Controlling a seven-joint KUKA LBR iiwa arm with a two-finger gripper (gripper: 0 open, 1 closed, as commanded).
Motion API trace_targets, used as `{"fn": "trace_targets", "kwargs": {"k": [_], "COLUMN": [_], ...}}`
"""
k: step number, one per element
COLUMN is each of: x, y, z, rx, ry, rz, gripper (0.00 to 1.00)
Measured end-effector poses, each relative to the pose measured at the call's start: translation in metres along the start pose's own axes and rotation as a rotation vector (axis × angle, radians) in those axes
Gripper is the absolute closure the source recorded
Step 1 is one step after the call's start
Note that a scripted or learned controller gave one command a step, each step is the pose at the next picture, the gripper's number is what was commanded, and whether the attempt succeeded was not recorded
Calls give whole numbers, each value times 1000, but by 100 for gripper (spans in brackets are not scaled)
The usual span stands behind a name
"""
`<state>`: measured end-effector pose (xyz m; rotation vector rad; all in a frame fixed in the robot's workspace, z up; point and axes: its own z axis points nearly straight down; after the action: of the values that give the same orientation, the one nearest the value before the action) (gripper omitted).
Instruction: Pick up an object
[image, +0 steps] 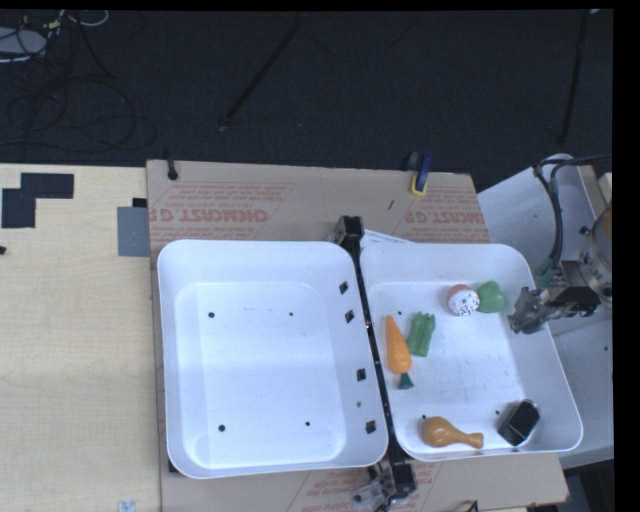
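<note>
Cardboard (300, 205) underlies both white bins (185, 270) on pale wood; the gripper's (528, 312) state cannot be told.

We look down on two shallow white bins side by side on a cardboard sheet (300, 205). We take the right bin (545, 350) as our landmark; the left bin (180, 300) touches it along a black clamped seam. Inside the right bin, near its left wall, an orange carrot (398, 346) lies with a green ridged piece (421, 334) just beside it. Toward its far right corner sit a white speckled ball (462, 300) and a pale green lump (491, 297), touching (or nearly so). Near its front wall lie a yellow-brown pear-shaped toy (448, 432) and, at the front right corner, a black object (519, 421). The gripper (528, 312) hangs over the bin's right rim.
</note>
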<state>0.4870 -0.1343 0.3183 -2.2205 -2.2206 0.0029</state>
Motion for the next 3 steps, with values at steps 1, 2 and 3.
{"fn": "trace_targets", "kwargs": {"k": [1,2,3], "x": [3,4,11], "y": [16,36,64], "z": [5,25,61], "rx": [0,2,3], "ry": [0,1,1], "rz": [-1,-1,-1], "gripper": [100,100,100]}}
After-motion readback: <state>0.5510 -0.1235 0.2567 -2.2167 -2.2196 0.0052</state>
